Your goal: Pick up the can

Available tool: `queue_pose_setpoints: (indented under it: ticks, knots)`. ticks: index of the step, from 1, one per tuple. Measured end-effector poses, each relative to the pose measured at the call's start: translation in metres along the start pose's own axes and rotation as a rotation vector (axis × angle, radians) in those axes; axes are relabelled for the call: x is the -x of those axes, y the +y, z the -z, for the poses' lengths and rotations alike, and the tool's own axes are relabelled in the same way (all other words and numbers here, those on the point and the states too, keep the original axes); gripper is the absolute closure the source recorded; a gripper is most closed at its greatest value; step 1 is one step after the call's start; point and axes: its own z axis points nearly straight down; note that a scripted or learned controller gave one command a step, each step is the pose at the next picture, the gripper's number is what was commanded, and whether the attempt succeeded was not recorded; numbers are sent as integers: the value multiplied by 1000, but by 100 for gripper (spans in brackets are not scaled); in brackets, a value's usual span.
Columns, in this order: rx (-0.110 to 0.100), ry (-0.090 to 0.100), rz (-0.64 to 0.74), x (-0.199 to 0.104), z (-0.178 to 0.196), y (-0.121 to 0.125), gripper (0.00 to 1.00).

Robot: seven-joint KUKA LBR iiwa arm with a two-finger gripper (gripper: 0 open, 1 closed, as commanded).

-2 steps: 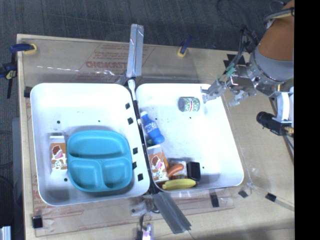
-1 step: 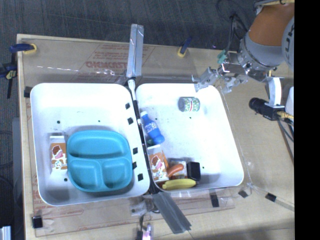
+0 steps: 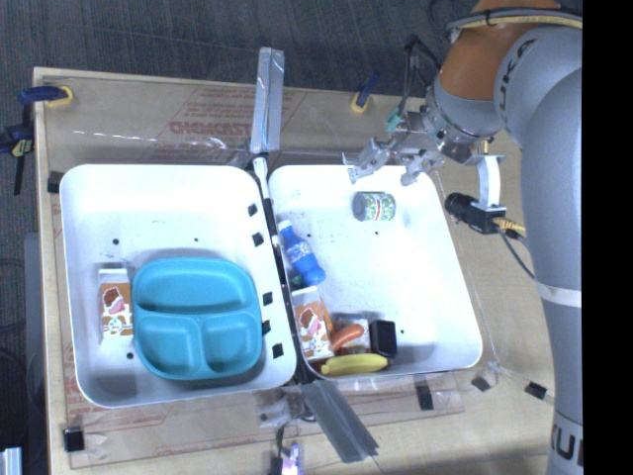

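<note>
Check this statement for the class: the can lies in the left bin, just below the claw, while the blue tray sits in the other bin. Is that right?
Not quite. The camera view shows the can lying in the right bin, just below the claw. The blue tray sits in the other bin, the left bin. The rest of the statement holds.

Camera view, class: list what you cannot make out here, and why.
- Can: label print too small to read.
- End effector: its fingers blur into the bin's rim; whether they are apart is unclear.
- Carton in the left bin: its right side is covered by the blue tray.
- Arm: cut off by the bottom edge.
</note>
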Motion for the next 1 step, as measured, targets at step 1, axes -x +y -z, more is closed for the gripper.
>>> queue_pose_setpoints:
  ticks: [1]
  knots:
    - [29,-8,129,18,-122,19,0]
